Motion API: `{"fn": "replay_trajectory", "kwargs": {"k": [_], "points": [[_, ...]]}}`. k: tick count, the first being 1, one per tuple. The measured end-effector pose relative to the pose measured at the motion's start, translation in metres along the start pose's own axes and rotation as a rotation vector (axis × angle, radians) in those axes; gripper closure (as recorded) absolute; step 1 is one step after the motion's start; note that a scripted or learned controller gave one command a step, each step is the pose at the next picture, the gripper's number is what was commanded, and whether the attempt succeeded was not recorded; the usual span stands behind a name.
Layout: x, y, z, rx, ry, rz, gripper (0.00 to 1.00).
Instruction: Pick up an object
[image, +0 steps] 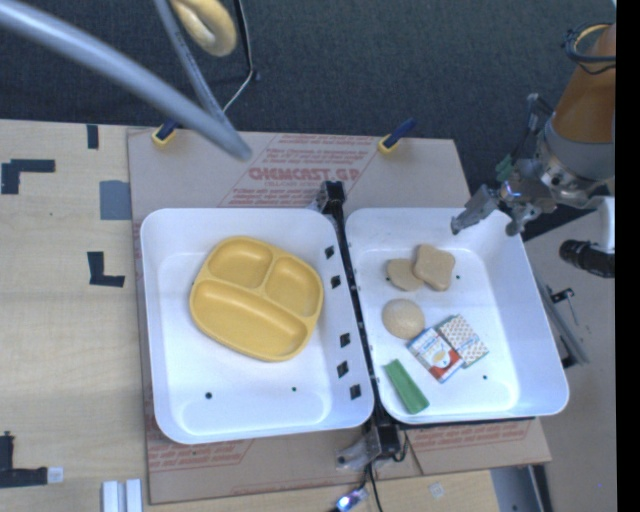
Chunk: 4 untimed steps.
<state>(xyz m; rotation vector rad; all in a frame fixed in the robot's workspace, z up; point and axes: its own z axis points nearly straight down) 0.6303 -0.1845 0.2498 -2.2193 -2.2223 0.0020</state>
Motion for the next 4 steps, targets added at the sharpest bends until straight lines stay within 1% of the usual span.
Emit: {"fn": "replay_trajectory", "kwargs": {"k": [1,2,3,4], "points": [[-0.008,0.004,0.058,0.003,-0.001,0.001,0.0],[-0.004,0.002,0.102,0.004,-0.001,0.0,0.0],[-0.005,-0.001,0.164,-0.001,-0.002,0.002,0.0],[-0.004,0.001,0.15,-0.005,-0.002,-0.001,1.0]]}}
